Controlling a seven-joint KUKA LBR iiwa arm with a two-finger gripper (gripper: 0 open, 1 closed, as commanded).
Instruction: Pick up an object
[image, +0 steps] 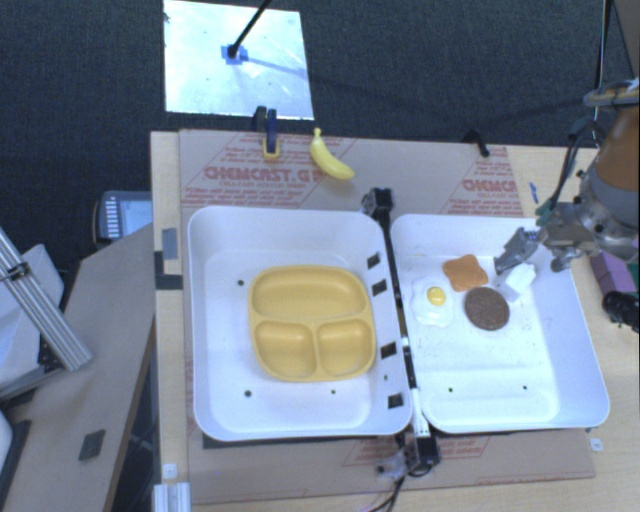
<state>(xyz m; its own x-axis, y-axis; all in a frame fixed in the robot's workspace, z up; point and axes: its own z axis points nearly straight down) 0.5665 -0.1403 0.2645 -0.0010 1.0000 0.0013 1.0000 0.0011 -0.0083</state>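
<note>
Reaching in from the right, the grey arm (610, 190) holds its claw (518, 262) low over the upper part of the right bin (560, 400), the tips spread apart with nothing between them. Just beside the claw lie three toy foods: an orange toast piece (465, 272) to its left, a brown round patty (487, 309) below it, and a fried egg (434, 299) further left, near the bin's left wall. A small white piece (517, 283) sits right under the claw tips. The left bin (215, 300) holds a yellow divided plate (308, 322) with three compartments. A toy banana (329, 158) rests on the table (420, 175) behind the bins, near a yellow clamp (270, 135).
</note>
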